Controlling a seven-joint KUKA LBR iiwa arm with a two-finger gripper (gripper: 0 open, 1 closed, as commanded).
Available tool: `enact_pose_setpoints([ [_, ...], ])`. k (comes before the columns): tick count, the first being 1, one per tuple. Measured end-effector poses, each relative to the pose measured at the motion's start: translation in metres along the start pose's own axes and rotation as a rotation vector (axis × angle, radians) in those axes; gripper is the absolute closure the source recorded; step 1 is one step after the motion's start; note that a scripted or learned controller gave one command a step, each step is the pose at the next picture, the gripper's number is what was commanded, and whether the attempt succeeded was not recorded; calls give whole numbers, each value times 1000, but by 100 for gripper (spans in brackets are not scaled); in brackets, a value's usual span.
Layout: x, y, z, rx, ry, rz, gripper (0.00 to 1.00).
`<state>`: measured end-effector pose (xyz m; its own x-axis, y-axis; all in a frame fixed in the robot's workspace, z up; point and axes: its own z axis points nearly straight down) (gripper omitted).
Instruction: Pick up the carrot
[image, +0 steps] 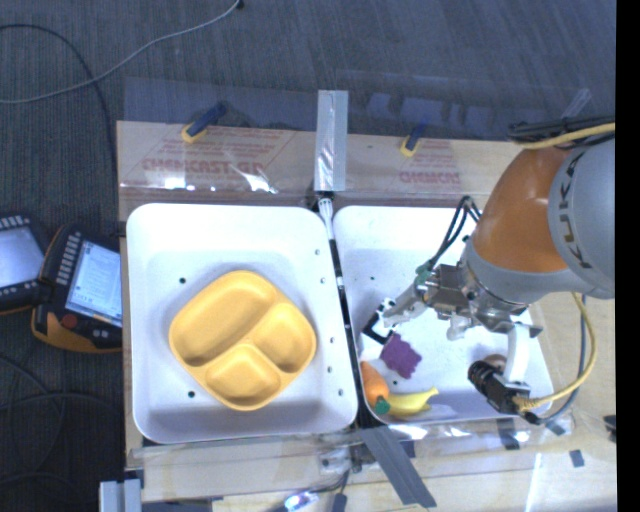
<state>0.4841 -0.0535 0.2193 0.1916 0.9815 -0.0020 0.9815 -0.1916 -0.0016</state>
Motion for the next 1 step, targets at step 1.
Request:
enact_pose_setpoints([
  [1, -13, 1, 37, 4, 0, -158, 0],
])
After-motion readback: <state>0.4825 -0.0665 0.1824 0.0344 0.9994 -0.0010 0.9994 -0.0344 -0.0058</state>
